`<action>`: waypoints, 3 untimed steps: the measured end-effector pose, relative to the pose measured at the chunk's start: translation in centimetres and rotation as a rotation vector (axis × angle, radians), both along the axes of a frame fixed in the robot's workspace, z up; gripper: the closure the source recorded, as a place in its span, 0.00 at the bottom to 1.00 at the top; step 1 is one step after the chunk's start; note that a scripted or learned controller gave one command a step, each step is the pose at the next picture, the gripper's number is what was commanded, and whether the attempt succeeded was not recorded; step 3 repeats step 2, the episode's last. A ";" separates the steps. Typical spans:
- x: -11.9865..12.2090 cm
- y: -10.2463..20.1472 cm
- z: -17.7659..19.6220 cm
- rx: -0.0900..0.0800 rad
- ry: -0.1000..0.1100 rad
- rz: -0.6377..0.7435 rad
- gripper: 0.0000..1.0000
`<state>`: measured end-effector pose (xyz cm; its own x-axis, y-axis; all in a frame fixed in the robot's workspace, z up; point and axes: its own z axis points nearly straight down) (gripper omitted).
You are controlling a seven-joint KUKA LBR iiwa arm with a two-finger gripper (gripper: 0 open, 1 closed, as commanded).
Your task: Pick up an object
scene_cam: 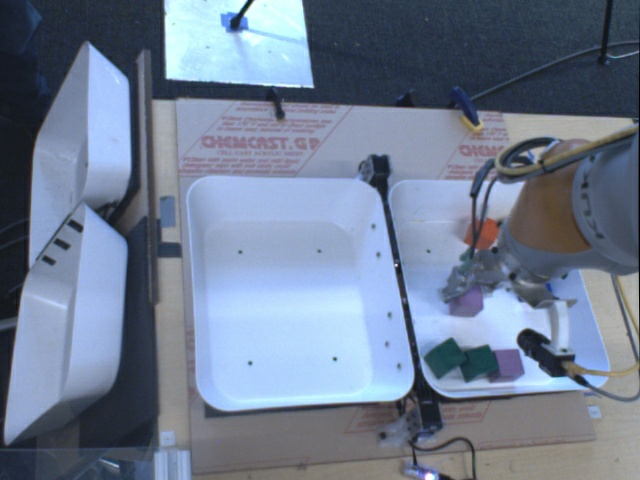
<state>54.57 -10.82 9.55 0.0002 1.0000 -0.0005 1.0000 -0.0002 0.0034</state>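
Purple block [466, 302] sits mid-floor in the right bin [430, 200], and your gripper [463, 282] is right on top of it. You cannot tell how wide it is spread or whether it has the block. Off-centre closing could nudge it toward the orange piece [484, 232].

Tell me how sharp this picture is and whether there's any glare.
Camera view: soft throughout, block edges fuzzy; the metal sheet at top glares pale; the left bin is evenly bright white; the gripper blurs into the purple block.
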 end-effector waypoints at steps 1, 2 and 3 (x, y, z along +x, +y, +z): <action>2.5 11.6 9.1 0.004 -0.003 0.010 1.00; 1.0 18.0 8.8 0.002 0.004 0.007 1.00; 1.0 18.0 8.8 0.002 0.004 0.007 1.00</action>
